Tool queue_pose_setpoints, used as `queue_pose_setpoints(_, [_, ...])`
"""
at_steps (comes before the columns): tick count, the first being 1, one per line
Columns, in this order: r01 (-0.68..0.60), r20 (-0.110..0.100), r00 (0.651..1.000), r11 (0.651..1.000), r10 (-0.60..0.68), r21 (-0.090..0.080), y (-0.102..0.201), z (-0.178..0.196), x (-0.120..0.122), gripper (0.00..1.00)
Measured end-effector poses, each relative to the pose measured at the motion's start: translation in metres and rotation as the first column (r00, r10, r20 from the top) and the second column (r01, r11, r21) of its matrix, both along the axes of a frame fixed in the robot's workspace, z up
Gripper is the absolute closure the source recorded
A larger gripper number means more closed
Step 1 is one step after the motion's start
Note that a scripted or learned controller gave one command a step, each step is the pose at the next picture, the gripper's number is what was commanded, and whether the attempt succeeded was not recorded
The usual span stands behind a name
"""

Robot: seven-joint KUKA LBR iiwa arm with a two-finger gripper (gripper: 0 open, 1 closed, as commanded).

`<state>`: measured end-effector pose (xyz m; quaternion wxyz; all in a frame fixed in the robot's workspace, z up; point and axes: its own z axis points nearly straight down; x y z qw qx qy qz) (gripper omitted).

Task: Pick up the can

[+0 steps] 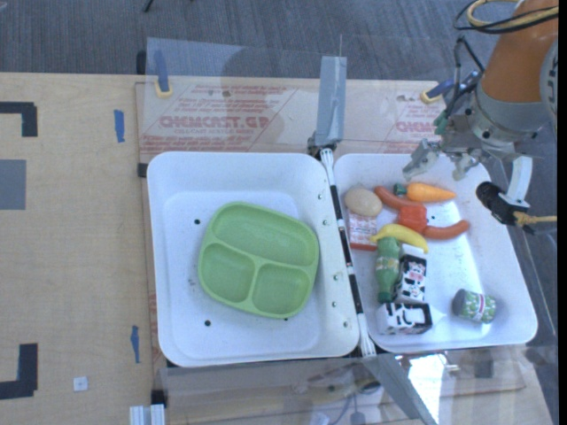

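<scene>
Starting left with the shallow white plastic left bin (168, 193), carrying one pale green three-compartment plastic plate (257, 259) near its middle. Nothing to do with the job there, so moving on.

Crossing the shared rim into the shallow white plastic right bin (518, 321). Crowded along its left edge and middle: a beige rounded potato-like piece (362, 202), an orange toy carrot (427, 191), a yellow toy banana (400, 235), a green bottle-shaped toy (387, 271) and a black-and-white cow-patterned carton (412, 282).

And now the target, lying on its side by itself near the front right corner of that bin: the small can with a green and white label (474, 305), apart from the carton and just short of the bin's right wall.

Up by the far edge of the right bin, hanging over the carrot: the grey two-finger end effector (443, 159), fingers spread, gripping nothing, well apart from the can.

Judging the step as the approach, barely begun. Best to travel high across the clutter towards the front right corner, then turn the wrist so the fingers straddle the round sides rather than the flat ends. Descend straight and centred. Close gently: likely to roll towards the wall if nudged off-centre.
</scene>
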<state>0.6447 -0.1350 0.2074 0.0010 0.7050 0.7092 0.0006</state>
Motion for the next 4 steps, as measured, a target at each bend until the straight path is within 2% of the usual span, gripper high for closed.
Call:
queue_pose_setpoints(1, [-0.014,0.004,1.0,1.0,0.014,-0.002,-0.035,-0.087,-0.157,0.0])
queue_pose_setpoints(2, [-0.233,0.009,0.972,0.972,0.233,0.005,-0.083,-0.118,-0.16,0.0])
queue_pose_setpoints(3, [-0.233,0.009,0.972,0.972,0.233,0.005,-0.083,-0.118,-0.16,0.0])
queue_pose_setpoints(4, [-0.369,0.005,0.929,0.929,0.369,0.003,-0.085,-0.118,-0.162,0.0])
